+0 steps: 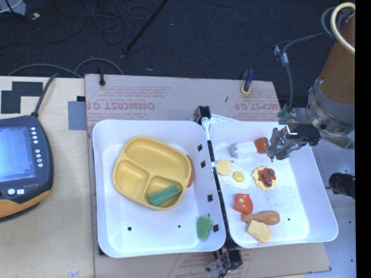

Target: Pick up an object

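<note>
Hovering claw (pixel 277 150) beside red-capped white item (pixel 249 147), finger spread unclear, arm cropped right

Tray (pixel 152 169) in left bin (pixel 110 213); egg (pixel 237 177), drumstick (pixel 262 217) in right bin (pixel 316 213).

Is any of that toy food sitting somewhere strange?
Yes: the small green broccoli-like toy lies alone on the left white bin's floor, outside the yellow divided plate, while most food sits in the right bin.

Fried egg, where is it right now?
The fried egg lies in the right bin, near its left wall, between the yellow slice and the small pizza.
</note>
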`<state>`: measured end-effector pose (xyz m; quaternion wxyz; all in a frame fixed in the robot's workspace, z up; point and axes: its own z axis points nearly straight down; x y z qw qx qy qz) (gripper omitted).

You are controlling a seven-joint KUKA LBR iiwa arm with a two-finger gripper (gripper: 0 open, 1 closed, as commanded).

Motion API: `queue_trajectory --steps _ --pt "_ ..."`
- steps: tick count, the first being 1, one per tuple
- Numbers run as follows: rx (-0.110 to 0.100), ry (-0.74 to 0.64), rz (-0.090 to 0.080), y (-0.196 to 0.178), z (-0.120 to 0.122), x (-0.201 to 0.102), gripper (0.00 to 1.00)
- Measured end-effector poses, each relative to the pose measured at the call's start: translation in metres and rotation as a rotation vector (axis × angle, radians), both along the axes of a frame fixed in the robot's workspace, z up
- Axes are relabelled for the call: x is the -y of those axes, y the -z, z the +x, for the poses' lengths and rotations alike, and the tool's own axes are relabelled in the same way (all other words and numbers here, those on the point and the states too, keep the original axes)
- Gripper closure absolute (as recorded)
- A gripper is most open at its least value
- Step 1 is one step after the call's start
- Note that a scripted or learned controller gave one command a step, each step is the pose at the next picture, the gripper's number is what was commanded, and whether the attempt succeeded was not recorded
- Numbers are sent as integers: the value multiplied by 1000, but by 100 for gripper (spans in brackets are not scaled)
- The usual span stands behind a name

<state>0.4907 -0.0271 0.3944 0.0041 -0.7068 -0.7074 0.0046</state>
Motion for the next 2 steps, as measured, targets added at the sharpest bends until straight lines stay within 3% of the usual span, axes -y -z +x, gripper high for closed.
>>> queue_trajectory --steps 1,2 --pt "-4 -8 0 62 -15 -87 100" --pt "-1 -1 -2 90 -13 -106 100"
